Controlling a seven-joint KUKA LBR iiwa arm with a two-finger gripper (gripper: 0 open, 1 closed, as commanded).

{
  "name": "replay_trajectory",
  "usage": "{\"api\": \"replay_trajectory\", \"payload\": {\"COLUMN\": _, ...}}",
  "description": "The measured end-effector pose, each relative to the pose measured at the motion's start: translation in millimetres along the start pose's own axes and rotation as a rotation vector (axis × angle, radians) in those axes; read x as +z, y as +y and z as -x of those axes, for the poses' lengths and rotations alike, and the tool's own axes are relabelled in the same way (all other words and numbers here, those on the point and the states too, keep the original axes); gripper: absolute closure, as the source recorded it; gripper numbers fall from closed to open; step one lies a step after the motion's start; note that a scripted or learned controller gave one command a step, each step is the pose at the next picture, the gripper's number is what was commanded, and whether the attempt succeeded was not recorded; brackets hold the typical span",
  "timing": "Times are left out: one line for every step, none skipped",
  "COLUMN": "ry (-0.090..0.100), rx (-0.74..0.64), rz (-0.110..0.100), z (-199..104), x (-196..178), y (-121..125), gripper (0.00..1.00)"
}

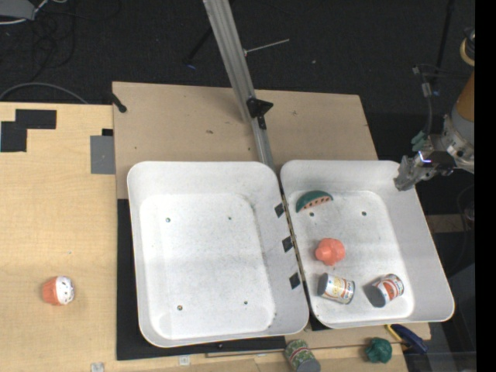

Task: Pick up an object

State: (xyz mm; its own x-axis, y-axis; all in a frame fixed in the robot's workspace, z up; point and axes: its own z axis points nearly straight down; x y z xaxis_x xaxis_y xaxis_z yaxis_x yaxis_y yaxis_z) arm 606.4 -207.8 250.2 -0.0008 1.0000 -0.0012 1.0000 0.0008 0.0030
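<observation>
Over the right bin's [403, 208] top-right corner hangs the tool [408, 173]; can't tell its state, nothing seen in it. Inside that bin: watermelon-slice toy [315, 200], orange ball [330, 251], two small cans [337, 288] [385, 290] w/ labels.

I see my arm [465, 122] reaching in from the right edge, wrist angled down and leftward, with the gripper [406, 175] hanging low at its tip.
</observation>
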Motion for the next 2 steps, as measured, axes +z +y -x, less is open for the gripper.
{"api": "replay_trajectory", "payload": {"ry": 0.004, "rx": -0.003, "rz": -0.007, "z": -46.4, "x": 2.8, "y": -18.7, "gripper": 1.00}}
{"api": "replay_trajectory", "payload": {"ry": 0.004, "rx": -0.004, "rz": -0.007, "z": -108.4, "x": 2.7, "y": -24.7, "gripper": 1.00}}
